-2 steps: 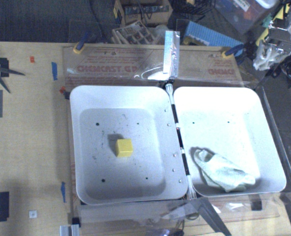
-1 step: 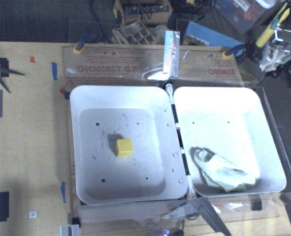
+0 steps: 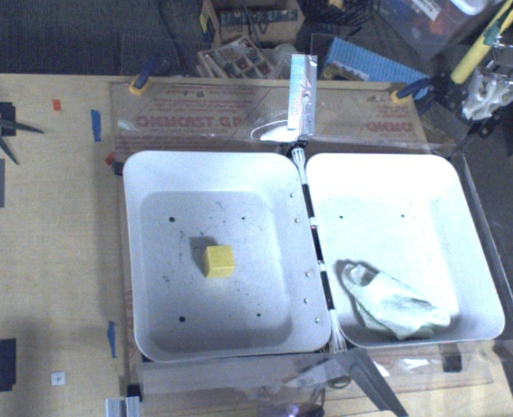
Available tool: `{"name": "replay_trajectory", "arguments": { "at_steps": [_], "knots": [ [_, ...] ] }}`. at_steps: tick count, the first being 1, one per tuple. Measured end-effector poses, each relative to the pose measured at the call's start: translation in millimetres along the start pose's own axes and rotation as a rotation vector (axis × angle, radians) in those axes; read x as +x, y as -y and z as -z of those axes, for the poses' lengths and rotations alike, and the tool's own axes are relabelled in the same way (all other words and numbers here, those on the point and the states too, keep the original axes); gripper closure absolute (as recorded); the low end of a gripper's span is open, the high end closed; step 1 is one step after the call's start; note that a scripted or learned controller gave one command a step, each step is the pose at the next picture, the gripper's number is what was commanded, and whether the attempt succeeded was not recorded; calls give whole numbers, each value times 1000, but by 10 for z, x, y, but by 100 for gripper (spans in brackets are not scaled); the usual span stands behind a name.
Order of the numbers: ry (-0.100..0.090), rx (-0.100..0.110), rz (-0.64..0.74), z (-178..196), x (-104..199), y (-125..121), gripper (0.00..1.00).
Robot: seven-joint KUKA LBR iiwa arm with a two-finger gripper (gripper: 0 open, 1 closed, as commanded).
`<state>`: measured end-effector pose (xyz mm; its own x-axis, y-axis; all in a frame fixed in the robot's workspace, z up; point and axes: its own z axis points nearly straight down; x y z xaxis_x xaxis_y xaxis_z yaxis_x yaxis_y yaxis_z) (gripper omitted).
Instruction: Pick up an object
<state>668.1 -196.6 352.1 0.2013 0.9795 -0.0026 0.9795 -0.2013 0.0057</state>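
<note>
A small yellow block [image 3: 220, 261] lies near the middle of the left bin [image 3: 152, 189]. A crumpled white cloth [image 3: 393, 305] rests in the front part of the right bin [image 3: 430, 198]. My gripper [image 3: 488, 96] hangs at the view's upper right, past the right bin's back corner and well away from both objects. It looks pale and blurred there, below a yellowish band on the arm [image 3: 482, 40].
A metal divider strip [image 3: 312, 233] runs between the two bins. An upright shiny bar [image 3: 302, 94] stands behind their shared back corner. Clutter and cables lie beyond the bench's far edge. Tan bench surface [image 3: 48, 233] extends to the left.
</note>
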Motion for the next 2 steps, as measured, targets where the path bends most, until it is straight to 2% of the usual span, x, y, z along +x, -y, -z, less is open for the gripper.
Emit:
{"name": "replay_trajectory", "arguments": {
  "at_steps": [2],
  "knots": [
    [0, 0, -21, -54, -195, -38, 100]
  ]
}}
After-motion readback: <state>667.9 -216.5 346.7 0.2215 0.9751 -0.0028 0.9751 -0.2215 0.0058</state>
